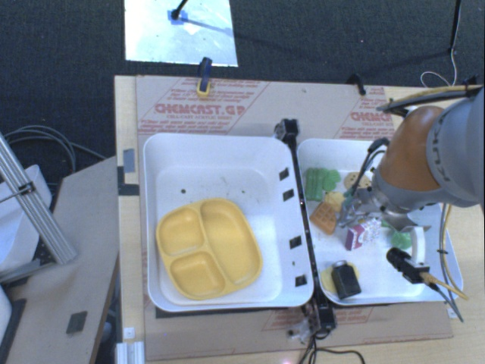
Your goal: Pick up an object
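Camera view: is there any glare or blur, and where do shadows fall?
Camera view: strong glare on the shiny metal sheet at the top; the yellow plastic divided tray looks sharp; the grey arm shadows small items in the right white bin.

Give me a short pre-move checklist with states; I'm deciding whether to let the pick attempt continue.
1. Gripper over the right bin: ok.
2. Objects within reach beneath it, orange waffle-like piece and magenta block: ok.
3. Object between the jaws: cannot tell.
4. Yellow divided tray in the left bin, out of the arm's way: ok.
5. Black object apart from the gripper: ok.
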Controlling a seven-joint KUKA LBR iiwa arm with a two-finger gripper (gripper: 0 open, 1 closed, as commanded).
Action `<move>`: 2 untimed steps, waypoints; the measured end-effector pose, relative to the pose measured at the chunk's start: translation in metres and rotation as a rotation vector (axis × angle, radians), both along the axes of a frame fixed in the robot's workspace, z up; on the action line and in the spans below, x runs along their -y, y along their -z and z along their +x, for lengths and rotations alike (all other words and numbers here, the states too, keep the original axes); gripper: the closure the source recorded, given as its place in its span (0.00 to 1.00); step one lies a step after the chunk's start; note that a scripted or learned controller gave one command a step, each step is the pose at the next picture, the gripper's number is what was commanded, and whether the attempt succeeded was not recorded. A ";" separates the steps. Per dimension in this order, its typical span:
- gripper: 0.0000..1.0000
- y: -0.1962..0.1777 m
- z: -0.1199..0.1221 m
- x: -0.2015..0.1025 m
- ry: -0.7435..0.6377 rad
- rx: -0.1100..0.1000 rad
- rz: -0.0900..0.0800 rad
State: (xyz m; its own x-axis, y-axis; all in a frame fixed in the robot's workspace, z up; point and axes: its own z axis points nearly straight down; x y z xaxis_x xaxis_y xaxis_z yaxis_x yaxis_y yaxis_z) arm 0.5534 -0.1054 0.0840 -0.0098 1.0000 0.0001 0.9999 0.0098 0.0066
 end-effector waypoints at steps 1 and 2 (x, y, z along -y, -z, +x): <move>1.00 -0.052 0.081 0.053 0.005 0.007 -0.006; 0.00 -0.049 0.076 0.050 0.006 -0.003 -0.001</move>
State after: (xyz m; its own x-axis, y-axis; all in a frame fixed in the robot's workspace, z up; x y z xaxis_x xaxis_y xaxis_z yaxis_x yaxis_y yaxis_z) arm 0.6297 -0.1555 0.1327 -0.0041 1.0000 -0.0012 1.0000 0.0041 0.0039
